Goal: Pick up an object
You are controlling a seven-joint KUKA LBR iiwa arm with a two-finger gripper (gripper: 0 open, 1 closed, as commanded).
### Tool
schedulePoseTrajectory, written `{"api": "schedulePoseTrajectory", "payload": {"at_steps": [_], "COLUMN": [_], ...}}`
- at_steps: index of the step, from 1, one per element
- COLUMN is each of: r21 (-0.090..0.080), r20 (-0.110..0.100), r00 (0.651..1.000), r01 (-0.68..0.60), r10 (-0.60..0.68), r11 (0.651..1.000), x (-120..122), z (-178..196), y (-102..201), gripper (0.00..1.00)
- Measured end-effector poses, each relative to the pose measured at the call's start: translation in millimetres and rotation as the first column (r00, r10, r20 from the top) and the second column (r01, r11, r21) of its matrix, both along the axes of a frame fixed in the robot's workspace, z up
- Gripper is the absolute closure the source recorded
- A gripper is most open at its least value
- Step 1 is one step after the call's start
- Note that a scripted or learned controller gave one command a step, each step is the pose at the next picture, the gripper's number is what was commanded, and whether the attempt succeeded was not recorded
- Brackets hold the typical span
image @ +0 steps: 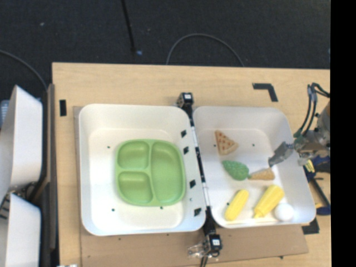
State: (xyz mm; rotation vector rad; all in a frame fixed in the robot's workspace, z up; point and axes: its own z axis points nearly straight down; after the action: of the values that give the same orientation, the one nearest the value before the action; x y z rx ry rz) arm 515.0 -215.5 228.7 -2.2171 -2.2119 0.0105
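The right bin (245,121) holds a tan waffle-patterned wedge (225,142), a green leafy piece (236,169) and a small tan slice (262,175) that touches the leafy piece. Two yellow corn cobs (237,204) (268,200) and a white ball (284,212) lie along its front. My gripper (280,154) reaches in over the bin's right side. It sits just above and right of the tan slice, and I see nothing held in it.
The left bin (94,127) holds a green divided plate (150,172). Black clips (185,99) (212,242) join the two bins at their shared edge. Cables and arm hardware (314,141) crowd the bench's right edge.
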Motion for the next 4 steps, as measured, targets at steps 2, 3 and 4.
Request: {"api": "schedulePoseTrajectory", "payload": {"at_steps": [2,3,4], "r21": [-0.003,-0.003,-0.004], "r20": [0.009,0.01,0.01], "r00": [1.0,1.0,1.0], "r01": [-0.003,0.001,0.0], "r10": [0.003,-0.001,0.0], "r11": [1.0,1.0,1.0], "x": [9.2,9.7,9.6], "z": [-50.7,-93.4,-129.8], "y": [6.1,8.7,7.8], "gripper": [0.0,0.0,0.0]}}
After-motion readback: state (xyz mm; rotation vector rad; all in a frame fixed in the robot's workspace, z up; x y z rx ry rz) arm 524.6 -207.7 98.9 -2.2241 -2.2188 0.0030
